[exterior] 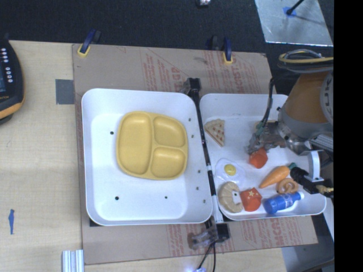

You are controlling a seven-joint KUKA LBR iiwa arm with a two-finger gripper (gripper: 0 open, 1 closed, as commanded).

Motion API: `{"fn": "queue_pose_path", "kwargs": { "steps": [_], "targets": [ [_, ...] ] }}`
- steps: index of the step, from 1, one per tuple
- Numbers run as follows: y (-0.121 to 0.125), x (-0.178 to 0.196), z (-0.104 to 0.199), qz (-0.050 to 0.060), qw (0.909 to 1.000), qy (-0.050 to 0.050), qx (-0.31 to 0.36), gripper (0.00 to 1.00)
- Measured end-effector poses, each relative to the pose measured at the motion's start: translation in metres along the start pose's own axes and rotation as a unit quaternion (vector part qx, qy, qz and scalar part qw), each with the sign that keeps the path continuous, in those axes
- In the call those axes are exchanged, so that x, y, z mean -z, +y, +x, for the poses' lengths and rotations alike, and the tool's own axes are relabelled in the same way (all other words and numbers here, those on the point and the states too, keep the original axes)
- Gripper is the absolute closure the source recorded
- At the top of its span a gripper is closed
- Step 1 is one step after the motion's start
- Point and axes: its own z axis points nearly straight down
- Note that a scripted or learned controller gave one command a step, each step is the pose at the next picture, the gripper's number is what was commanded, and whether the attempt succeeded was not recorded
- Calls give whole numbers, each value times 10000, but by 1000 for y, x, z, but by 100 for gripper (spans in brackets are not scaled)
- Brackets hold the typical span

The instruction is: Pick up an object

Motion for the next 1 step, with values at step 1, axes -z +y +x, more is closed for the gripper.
{"fn": "queue_pose_path", "kwargs": {
  "steps": [1],
  "targets": [
    [-23,95,82,-47,10000,22,41,100]
  ]
}}
